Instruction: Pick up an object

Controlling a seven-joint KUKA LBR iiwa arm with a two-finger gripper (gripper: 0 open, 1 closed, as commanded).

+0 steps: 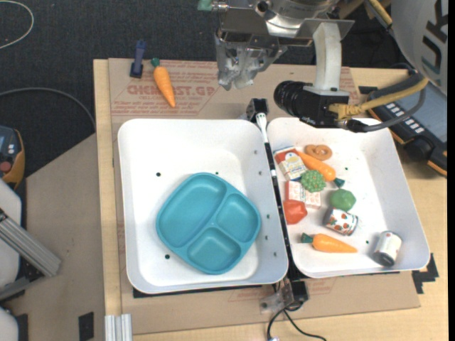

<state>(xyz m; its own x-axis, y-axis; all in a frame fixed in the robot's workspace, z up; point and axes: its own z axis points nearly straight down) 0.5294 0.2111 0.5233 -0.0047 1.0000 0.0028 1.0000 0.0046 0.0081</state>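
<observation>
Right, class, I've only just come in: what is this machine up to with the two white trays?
The grey robot arm's claw hangs above the brown cardboard bench, behind the bins, with nothing visibly in it. The left white bin holds a teal three-compartment plastic plate. The right white bin holds small toy foods, among them an orange toy carrot and a green toy broccoli. Another orange toy carrot lies outside on the bench. No pick has happened yet.

A brown cardboard-topped table (213, 94) carries two shallow white bins touching side by side, the left bin (135, 190) and the right bin (405, 212). An orange toy carrot (164, 84) and a small blue piece (137, 59) lie near its far left corner
</observation>
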